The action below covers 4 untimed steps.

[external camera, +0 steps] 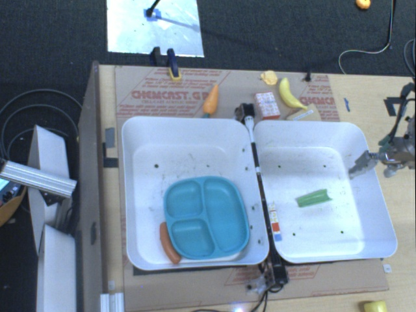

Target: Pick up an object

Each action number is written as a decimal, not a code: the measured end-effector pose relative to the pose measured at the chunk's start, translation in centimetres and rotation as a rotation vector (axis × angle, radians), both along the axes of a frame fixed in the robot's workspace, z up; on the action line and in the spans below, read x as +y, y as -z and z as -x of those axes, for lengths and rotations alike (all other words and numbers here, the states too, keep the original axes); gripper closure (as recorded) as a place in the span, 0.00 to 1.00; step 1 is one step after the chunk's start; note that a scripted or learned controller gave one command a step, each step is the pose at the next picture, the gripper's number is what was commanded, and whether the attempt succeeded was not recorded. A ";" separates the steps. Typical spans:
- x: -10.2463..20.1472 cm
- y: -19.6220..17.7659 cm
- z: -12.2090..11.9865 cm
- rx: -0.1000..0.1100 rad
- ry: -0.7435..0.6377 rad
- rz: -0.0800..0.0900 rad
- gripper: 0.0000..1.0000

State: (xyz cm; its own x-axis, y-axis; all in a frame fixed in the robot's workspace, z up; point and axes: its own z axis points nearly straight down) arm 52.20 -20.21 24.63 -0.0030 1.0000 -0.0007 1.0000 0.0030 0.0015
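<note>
**Operator:** Nearest the camera, what is on the table point(195, 285)?

**Technician:** At the lower edge, the front rims of the two white bins. The left bin point(140, 174) contains a blue divided tray point(207, 218) with an orange sausage-shaped item point(169, 243) touching its lower left corner. The right bin point(364, 239) contains a single green block point(313, 198), lying flat and slightly tilted, near the bin's middle and well apart from every wall.

**Operator:** Status of the hand?

**Technician:** The hand point(359, 164) sits at the right bin's right rim, pointing inward, well apart from the green block. Nothing lies between its fingers. Whether they are spread or closed cannot be told at this resolution.

**Operator:** Which item is the likely target?

**Technician:** Judgement: the green block, since it is the only item in the bin the hand is over. It appears small, light and rigid, possibly smooth plastic, so slip is a risk.

**Operator:** Recommended grasp?

**Technician:** Approach from above and close across the short width at mid-length, with fingers square to the long axis. Clearance on all sides is adequate.

**Operator:** Items behind the bins?

**Technician:** A carrot point(210, 100), a small box point(267, 105) and a banana point(289, 95).
</note>
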 end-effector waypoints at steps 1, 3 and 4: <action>5.5 16.6 -2.7 0.008 -0.006 -0.005 0.00; 7.6 16.0 0.2 -0.005 0.003 0.003 0.00; 1.9 15.7 -4.1 -0.008 0.004 0.004 0.00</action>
